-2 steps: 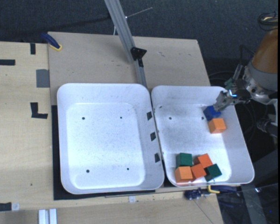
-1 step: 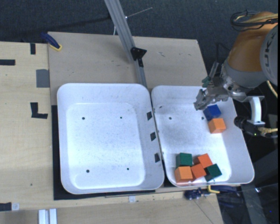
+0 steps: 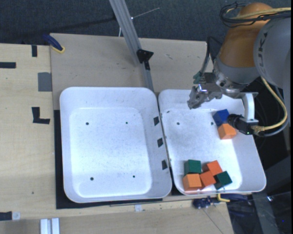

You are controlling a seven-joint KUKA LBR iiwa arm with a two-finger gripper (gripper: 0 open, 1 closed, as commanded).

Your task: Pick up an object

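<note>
1. Far left of the fingers [image 3: 197, 99] sits the left bin [image 3: 68, 101], a shallow white tray with nothing between it and them but the shared rims.
2. The fingers hang over the top corner of the right bin [image 3: 173, 99]; from here I can't tell if they are spread or pinched, and I see nothing between them.
3. Just right of and a little below them lie a blue block [image 3: 220, 116] and an orange block [image 3: 227, 131], touching each other beside the bin's right wall.
4. Well below them, a cluster of green and orange blocks [image 3: 203, 174] is packed together against the near wall.
5. I'd judge the blue-and-orange pair the better target: closer, less crowded; come straight down, straddling one block.
6. The tabletop [image 3: 97, 62] is pale wood, with a slanted metal post [image 3: 127, 23] and dark floor beyond.
</note>
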